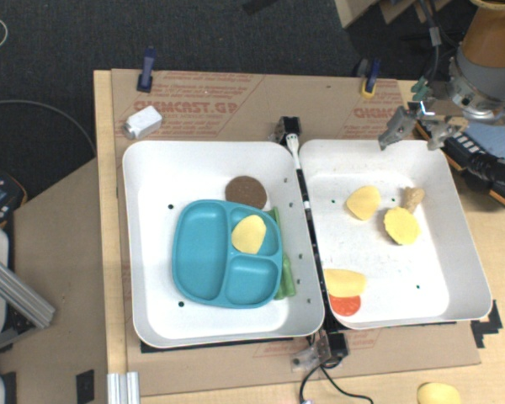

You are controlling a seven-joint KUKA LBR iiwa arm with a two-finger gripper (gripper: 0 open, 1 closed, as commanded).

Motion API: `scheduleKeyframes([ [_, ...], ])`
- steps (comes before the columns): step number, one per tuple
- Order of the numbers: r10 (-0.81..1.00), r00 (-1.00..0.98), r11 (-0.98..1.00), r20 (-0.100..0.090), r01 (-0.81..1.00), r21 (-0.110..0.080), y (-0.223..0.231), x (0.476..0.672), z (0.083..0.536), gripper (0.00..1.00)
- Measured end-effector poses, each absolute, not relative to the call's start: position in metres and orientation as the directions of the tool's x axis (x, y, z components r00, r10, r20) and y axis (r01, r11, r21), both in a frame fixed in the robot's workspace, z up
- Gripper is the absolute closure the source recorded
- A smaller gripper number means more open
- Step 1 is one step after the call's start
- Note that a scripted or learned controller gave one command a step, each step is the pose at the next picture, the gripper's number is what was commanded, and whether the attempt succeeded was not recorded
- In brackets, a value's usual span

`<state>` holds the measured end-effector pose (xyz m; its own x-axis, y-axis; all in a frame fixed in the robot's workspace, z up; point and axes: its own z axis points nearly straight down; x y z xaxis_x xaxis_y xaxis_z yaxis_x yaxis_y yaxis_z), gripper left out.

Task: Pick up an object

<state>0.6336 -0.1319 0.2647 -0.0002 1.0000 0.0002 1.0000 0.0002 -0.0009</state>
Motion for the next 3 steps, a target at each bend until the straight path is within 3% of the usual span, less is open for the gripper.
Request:
scheduleKeyframes([
  [1, 1.000, 0.003, -0.003, -0.005, 1.000, 0.016, -0.153, 0.579, 0.402, 0.00],
  [2, 1.000, 0.006, -0.006, -0.011, 1.000, 0.019, -0.229, 0.560, 0.544, 0.00],
  [3, 1.000, 0.001, -0.001, 0.006, 1.000, -0.014, -0.201, 0.536, 0.370, 0.00],
])
